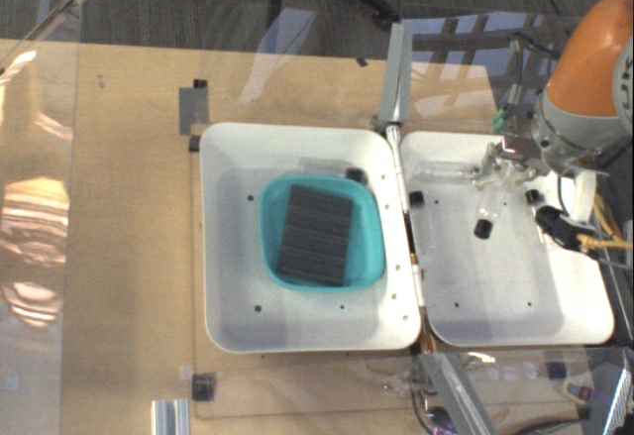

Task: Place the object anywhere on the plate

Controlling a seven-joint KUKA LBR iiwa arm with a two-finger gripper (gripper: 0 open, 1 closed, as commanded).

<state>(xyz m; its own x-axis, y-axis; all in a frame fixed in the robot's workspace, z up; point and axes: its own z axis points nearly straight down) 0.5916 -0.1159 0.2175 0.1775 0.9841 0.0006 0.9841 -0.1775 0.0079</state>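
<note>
A dark ribbed rectangular object (pixel 315 235) lies flat on the teal plate (pixel 370 237) in the left bin (pixel 226 255), roughly centred on it. My gripper (pixel 451 210) hangs over the back part of the right bin (pixel 515 314), well to the right of the plate and apart from the object. Its two pale fingers end in dark tips that stand wide apart, so it is open with nothing between them. The orange-banded wrist (pixel 594 56) comes in from the upper right.
A metal divider post (pixel 394 76) runs back from the seam between the bins. Cables and a yellow-tipped connector (pixel 584 240) hang at the right bin's right wall. A clear sheet covers the wooden bench on the left.
</note>
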